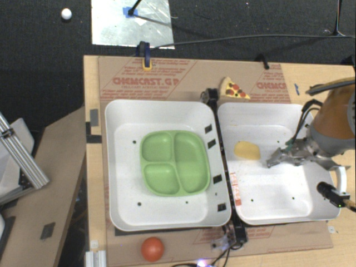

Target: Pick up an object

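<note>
bench (pixel 183 74) bears two bins (pixel 161 115) (white), ball (pixel 152 248)

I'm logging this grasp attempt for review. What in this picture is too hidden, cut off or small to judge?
- End effector: small and blurred in the camera view; contact with the yellow object is unclear.
- Arm: cut off by the right edge.
- Pizza slice toy: printed details too small.
- Right bin: far side covered by the arm.

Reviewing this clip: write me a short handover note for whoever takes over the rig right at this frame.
Gripper: low in the right bin, just right of the yellow object, with nothing seen between its fingers.
Left bin: holds a green divided plate.
Outside the bins: pizza slice toy on the board behind, orange ball in front.
Done: nothing lifted yet.
Left: grasp and raise an object; the yellow one is nearest.
</note>
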